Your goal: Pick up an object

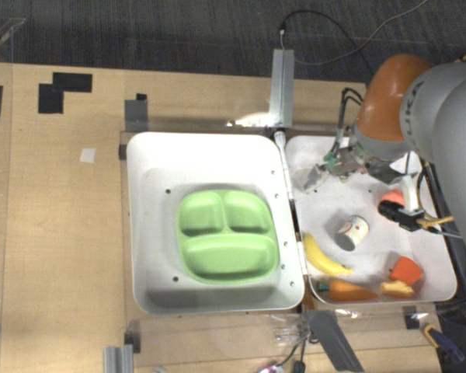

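Two white bins: the left bin (140,208) holds one green tray (227,234); the right bin (314,154) holds one banana (324,258), one carrot (351,291), one cup (352,231). Gripper (326,169) at twelve o'clock there, grip state unreadable

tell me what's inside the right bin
The right bin holds a banana, a carrot, a small white cup on its side and an orange block. The arm covers its far right corner.

Two white bins (140,208); one green tray (227,235); one banana (323,258); one carrot (351,291); one cup (352,231).
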